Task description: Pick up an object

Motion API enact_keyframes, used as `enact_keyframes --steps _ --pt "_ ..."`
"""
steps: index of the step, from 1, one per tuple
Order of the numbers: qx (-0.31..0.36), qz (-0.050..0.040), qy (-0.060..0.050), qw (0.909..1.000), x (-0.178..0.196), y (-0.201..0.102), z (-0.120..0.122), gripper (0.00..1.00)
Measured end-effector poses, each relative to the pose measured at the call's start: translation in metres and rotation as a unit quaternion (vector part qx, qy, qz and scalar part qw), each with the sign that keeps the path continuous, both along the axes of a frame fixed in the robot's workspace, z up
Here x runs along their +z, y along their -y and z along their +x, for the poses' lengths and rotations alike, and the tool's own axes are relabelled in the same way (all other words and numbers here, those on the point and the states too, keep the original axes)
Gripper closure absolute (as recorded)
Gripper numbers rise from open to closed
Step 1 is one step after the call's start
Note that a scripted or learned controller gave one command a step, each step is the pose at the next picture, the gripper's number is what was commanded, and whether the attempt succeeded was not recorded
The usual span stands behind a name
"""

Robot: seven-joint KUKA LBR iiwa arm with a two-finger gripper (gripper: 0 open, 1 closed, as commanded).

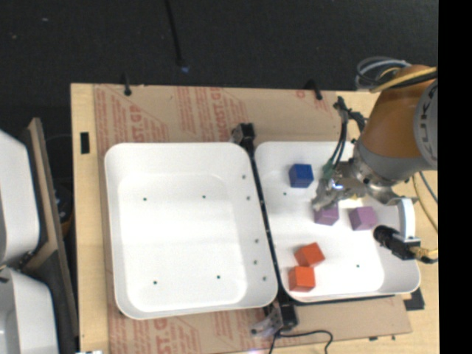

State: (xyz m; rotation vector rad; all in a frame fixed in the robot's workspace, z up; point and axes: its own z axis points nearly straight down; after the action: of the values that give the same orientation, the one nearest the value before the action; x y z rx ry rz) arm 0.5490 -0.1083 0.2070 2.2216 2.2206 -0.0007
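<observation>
The right bin (369, 282) holds a blue cube (300, 175), two purple cubes (326, 214) (361, 217) and two orange cubes (310, 254) (302, 277). My gripper (327, 198) hangs low over the bin's middle, right above the left purple cube and touching or nearly touching its top. The wrist hides how the fingers stand. The second purple cube lies just to the right of the gripper, and the blue cube is a little up and to the left of it.
The left bin (118, 198) sits beside the right one, with a black divider clip (243, 133) at the top of the seam. The two orange cubes lie close together near the right bin's front left corner. The arm covers the right bin's far right part.
</observation>
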Motion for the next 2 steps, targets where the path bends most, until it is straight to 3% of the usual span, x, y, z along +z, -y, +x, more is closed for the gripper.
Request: enact_keyframes --steps 2 --pt "0.002 0.001 0.001 1.0 0.031 -0.11 -0.018 1.0"
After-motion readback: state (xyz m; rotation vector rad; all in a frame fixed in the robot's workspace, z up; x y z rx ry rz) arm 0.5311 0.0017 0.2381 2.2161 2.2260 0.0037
